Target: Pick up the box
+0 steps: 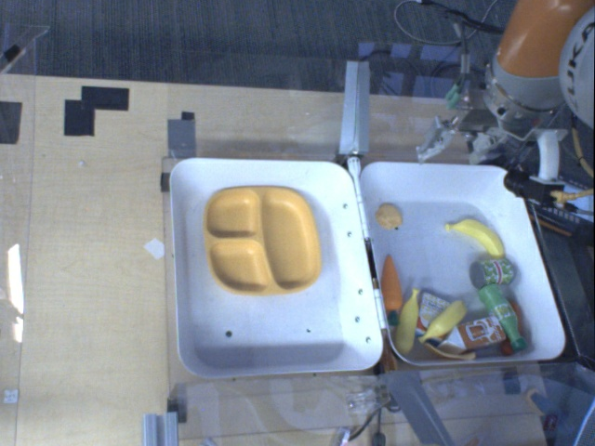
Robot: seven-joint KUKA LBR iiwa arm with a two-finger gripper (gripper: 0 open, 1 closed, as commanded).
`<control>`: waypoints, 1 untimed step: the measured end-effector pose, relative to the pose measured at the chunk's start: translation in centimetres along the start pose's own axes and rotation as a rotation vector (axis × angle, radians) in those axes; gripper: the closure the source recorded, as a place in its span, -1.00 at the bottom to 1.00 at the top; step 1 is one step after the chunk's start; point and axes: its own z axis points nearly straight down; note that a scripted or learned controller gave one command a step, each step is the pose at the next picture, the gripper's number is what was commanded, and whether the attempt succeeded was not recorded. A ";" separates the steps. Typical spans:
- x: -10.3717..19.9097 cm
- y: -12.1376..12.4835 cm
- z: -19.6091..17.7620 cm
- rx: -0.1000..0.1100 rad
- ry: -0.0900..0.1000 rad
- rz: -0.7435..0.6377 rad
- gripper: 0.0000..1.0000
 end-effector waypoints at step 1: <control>-4.4 0.7 11.2 0.001 0.000 0.003 -1.00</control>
